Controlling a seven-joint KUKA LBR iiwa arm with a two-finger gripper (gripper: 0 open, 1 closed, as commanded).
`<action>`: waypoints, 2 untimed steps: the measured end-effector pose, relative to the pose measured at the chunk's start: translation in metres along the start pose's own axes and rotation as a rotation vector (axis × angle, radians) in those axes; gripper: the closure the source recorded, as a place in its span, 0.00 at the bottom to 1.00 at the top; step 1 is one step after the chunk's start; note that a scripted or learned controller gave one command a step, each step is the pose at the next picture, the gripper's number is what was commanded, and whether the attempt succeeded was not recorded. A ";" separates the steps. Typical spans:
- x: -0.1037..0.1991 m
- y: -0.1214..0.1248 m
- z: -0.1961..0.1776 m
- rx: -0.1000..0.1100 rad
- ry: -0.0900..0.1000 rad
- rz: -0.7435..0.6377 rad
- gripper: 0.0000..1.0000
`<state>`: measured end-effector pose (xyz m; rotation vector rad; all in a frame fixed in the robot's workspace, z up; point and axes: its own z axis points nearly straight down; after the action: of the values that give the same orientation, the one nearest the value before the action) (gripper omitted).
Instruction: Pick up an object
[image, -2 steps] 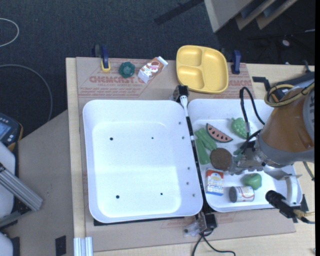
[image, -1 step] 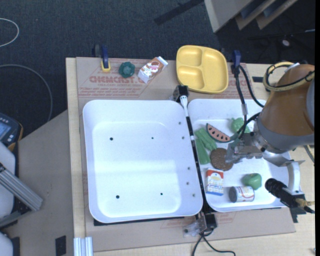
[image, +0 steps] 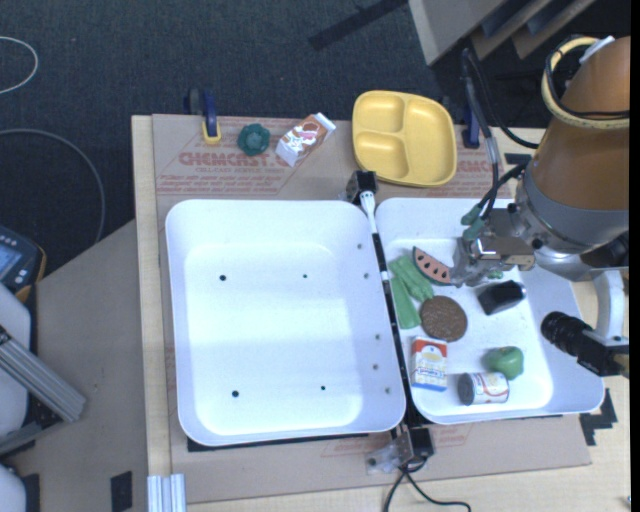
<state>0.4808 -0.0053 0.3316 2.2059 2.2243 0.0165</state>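
Observation:
The right bin (image: 565, 400) holds several small objects. A watermelon slice (image: 432, 266) lies near its middle, with green pea pods (image: 406, 287) to the left and a brown round cookie (image: 442, 317) below. A black block (image: 500, 296), a green pepper (image: 504, 360), a small can (image: 484, 387) and a red and white carton (image: 430, 364) lie further forward. My gripper (image: 472, 264) hangs low over the bin, just right of the watermelon slice and above the black block. I see nothing held in it.
The left bin (image: 190, 300) stands beside the right one. Behind the bins lie a yellow divided plate (image: 405, 135), a teal round toy (image: 254, 138), a small snack box (image: 304, 138) and a blue and yellow clamp (image: 209, 115). A black fixture (image: 575, 338) juts in at the right.

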 end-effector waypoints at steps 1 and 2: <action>0.036 -0.001 -0.007 0.010 -0.001 0.004 1.00; 0.034 0.000 -0.017 0.008 -0.003 0.005 1.00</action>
<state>0.4802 0.0289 0.3482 2.2141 2.2210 0.0051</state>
